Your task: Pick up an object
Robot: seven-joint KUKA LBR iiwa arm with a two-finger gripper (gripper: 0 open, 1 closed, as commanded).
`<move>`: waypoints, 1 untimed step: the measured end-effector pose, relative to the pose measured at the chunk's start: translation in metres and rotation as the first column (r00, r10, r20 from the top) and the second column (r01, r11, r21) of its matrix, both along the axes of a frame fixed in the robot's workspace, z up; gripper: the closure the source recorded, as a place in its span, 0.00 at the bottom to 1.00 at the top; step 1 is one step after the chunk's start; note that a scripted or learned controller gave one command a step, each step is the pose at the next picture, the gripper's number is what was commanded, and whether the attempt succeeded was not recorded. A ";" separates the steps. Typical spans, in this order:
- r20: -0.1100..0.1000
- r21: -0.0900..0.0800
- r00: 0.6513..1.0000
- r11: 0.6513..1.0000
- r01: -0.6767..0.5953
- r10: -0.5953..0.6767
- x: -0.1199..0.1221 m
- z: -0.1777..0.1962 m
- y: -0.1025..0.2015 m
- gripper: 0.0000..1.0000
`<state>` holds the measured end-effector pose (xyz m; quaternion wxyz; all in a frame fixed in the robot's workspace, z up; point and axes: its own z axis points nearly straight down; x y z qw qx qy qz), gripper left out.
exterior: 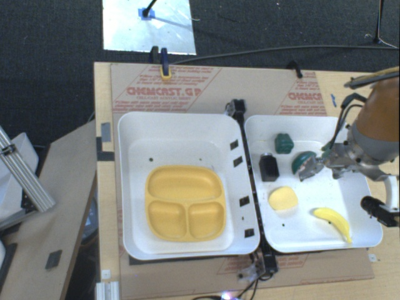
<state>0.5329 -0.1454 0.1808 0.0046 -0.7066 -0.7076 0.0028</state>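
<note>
Teal object (304, 161) in the right bin (359, 239), my gripper (310, 169) touching it; grip state — cannot tell from this angle.

Right bin's (375, 233) near middle lies open between yellow disc (283, 199) and banana (334, 223).

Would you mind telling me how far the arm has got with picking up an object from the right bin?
Done: the gripper has reached into the right bin, next to the teal object. In hand: nothing visibly lifted; whether it grips the teal object cannot be told. Left: grasping and lifting. The banana, yellow round piece, black block and dark green object lie on the bin floor.
</note>
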 end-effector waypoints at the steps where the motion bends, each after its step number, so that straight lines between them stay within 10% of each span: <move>1: 0.011 -0.002 1.000 1.000 -0.003 0.003 0.003 0.005 0.000 0.00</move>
